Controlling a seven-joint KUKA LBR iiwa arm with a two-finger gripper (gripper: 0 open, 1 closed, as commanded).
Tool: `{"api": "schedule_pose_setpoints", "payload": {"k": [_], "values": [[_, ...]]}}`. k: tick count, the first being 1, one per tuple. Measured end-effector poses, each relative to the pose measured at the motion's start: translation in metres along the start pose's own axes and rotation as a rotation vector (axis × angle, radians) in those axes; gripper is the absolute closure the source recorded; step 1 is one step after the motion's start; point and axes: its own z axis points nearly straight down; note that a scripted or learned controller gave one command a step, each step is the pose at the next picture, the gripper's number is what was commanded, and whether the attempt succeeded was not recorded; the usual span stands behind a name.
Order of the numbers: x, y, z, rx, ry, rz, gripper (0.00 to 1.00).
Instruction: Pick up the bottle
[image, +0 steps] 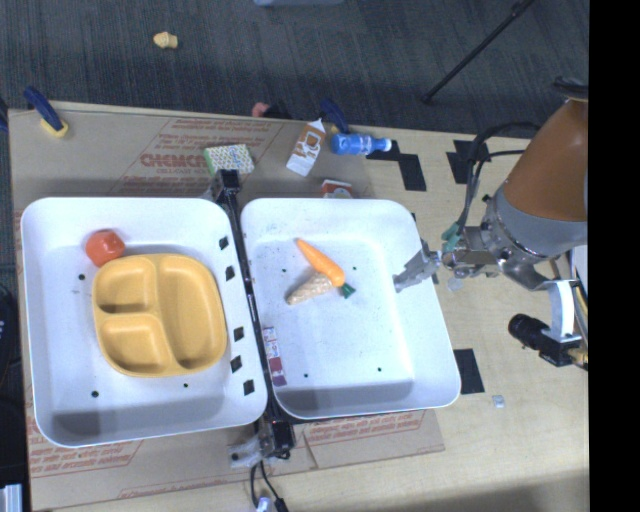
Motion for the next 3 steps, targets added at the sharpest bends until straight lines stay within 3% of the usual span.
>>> {"api": "schedule_pose_setpoints", "payload": {"k": [1,2,3], "values": [[0.000,0.000,-0.010,0.002,0.000,-0.005,1.00],[-0.011,-0.030,0.012,0.002,0.001,0.338,1.00],[0.001,-0.034,0.058,0.001,0.000,0.319,1.00]]}}
